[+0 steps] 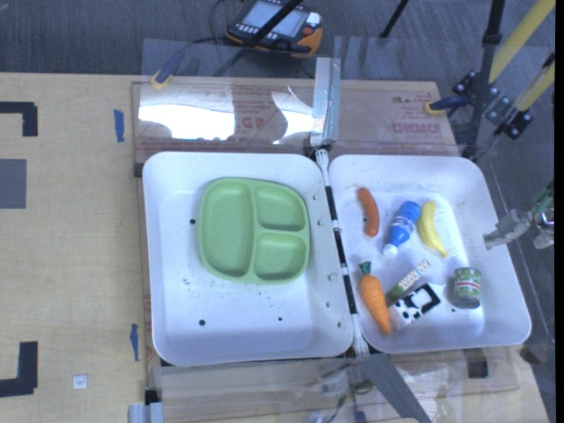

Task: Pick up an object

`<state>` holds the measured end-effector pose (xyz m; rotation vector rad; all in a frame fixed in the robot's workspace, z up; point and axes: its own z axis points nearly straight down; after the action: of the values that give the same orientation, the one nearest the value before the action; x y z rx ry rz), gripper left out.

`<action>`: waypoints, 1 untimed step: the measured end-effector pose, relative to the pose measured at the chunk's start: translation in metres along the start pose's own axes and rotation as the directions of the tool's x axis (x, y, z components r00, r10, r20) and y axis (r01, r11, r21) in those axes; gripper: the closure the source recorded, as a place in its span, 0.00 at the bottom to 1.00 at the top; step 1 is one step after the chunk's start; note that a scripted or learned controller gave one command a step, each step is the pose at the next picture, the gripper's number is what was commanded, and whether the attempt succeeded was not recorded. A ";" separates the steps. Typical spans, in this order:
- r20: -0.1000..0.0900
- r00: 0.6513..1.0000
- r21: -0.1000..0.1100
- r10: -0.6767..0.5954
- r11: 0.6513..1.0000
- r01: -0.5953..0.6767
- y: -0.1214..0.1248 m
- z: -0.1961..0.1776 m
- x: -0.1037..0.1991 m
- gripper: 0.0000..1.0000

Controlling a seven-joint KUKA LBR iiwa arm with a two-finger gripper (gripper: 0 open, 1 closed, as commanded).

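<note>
- In the camera view, the gripper (522, 226) is hanging at the right edge of the scene, just over the right rim of the right bin (471, 188). Little of it is showing, so I cannot tell if it is open or closed, and nothing is visibly sitting in it.
- All the small objects are lying to the left of the gripper, inside the right bin and apart from the gripper.
- The banana (432, 227) is lying nearest to the gripper among the far objects, with its length running from far to near.
- The blue bottle (402, 227) with a white cap is lying tilted just left of the banana.
- The red-orange sausage (368, 211) is lying left of the bottle, close to the bin's left wall.
- The green can (465, 287) is sitting in the near right part of the bin, nearer than the gripper and to its left.
- The carrot (374, 302) is lying in the near left part, with its green top pointing to the far side.
- The black and white block (414, 304) is resting just right of the carrot, and a small wrapped bar (412, 278) is lying just beyond it on the far side.
- The left bin (167, 263) is standing side by side with the right bin, touching it along the middle.
- The green divided plate (255, 229) is lying alone in the left bin, towards its far half, with three compartments facing up.
</note>
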<state>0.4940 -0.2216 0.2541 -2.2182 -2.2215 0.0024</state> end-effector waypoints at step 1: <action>-0.001 0.957 0.000 -0.289 0.957 0.289 0.064 0.094 0.005 0.00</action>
<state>0.5579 -0.2169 0.1598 -1.8698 -2.5210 0.0004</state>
